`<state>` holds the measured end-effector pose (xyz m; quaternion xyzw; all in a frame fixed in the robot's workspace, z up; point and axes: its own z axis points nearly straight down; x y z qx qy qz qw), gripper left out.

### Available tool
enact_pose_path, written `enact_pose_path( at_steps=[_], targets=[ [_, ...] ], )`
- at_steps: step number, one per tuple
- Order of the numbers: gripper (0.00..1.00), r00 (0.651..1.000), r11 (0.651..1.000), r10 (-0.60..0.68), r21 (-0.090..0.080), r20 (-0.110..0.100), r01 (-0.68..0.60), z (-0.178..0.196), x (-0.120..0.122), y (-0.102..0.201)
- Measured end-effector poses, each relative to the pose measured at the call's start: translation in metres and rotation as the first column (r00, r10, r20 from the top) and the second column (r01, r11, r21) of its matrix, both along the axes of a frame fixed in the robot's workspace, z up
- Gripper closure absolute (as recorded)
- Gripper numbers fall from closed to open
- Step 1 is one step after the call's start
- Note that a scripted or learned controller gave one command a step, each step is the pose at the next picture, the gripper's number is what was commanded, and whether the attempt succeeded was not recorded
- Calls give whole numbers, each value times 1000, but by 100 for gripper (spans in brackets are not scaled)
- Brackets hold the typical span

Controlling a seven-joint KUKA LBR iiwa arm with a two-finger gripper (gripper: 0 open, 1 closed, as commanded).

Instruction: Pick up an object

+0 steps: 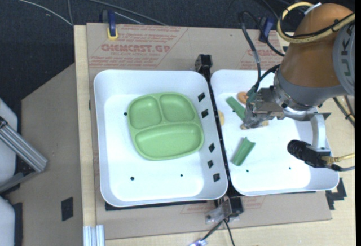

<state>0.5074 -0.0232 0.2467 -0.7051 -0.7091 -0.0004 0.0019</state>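
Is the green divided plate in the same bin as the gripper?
No. The plate lies in the left bin, while the gripper is over the right bin.

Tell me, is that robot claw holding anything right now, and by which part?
It cannot be told. The gripper is low in the right bin, beside a green stick and above a green block, but no hold is visible.
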Motion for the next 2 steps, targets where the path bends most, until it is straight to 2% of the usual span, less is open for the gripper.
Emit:
enact_pose_path(
  at_steps=[1, 2],
  targets=[
    [100, 1000, 1000, 0, -1, -2, 0, -11, 2, 51],
    [100, 1000, 1000, 1, -1, 2, -1, -6, -2, 100]
  ],
)
